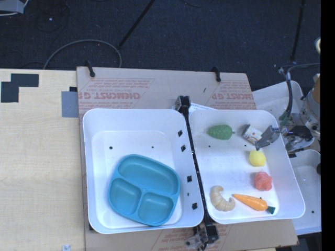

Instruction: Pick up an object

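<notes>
The right bin [296, 192] holds a green oval object [220, 132], a yellow ball-like fruit [257, 158], a red lumpy item [263, 181], a beige croissant shape [222, 198] and an orange carrot [252, 202]. My gripper [266, 137] reaches in over the bin's upper right edge, low over the floor just above the yellow fruit. A small white and yellow piece [252, 134] lies right at its tip; I cannot tell whether it is held.
The left bin [99, 140] holds a blue divided plate [144, 189]. A black divider clip line [189, 161] runs between the bins. Cables and arm parts [301, 132] crowd the right bin's outer edge. Light wooden benchtop [36, 166] lies to the left.
</notes>
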